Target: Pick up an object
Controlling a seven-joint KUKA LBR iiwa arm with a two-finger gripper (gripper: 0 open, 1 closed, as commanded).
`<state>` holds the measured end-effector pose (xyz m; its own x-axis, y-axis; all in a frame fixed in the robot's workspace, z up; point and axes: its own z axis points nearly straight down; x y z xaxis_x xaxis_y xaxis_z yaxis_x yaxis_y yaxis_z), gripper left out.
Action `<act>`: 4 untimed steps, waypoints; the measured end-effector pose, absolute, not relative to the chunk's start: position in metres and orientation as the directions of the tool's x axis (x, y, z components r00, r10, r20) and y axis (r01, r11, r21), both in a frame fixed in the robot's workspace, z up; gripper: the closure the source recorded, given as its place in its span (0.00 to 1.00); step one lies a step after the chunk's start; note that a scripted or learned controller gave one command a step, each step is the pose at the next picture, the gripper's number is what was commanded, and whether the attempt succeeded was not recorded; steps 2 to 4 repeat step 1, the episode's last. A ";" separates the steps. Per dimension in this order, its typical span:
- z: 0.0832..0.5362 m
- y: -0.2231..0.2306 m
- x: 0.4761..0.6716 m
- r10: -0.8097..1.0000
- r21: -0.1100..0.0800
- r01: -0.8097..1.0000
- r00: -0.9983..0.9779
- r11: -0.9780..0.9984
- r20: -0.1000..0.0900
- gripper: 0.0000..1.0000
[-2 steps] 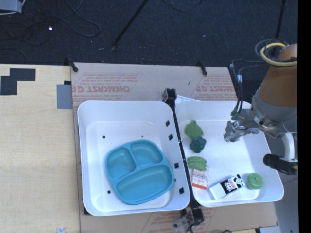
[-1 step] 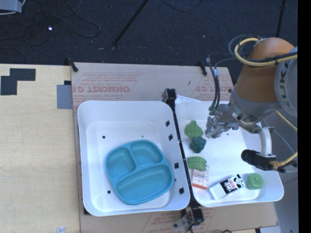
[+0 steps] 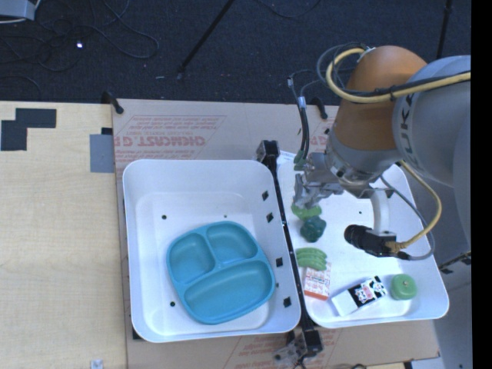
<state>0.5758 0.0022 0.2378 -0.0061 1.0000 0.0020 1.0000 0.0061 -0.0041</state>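
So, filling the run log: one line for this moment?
gripper low in right bin | over dark green object | grasp unconfirmed | blue tray in left bin

The grey arm (image 3: pixel 430 121) is extended in from the right of the camera view, with the orange band (image 3: pixel 377 102) presented uppermost above the wrist. The wrist is directed downward and to the left. The gripper (image 3: pixel 307 198) is carried low, pointing down. Yellow and black cables are looped around the wrist. Finger separation cannot be determined from this angle.
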 end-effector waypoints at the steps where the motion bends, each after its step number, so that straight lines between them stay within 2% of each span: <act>1: 0.238 0.057 0.596 1.000 -0.004 1.000 -0.005 0.005 0.001 1.00; 4: 0.238 0.057 0.596 1.000 -0.004 1.000 -0.005 0.005 0.001 1.00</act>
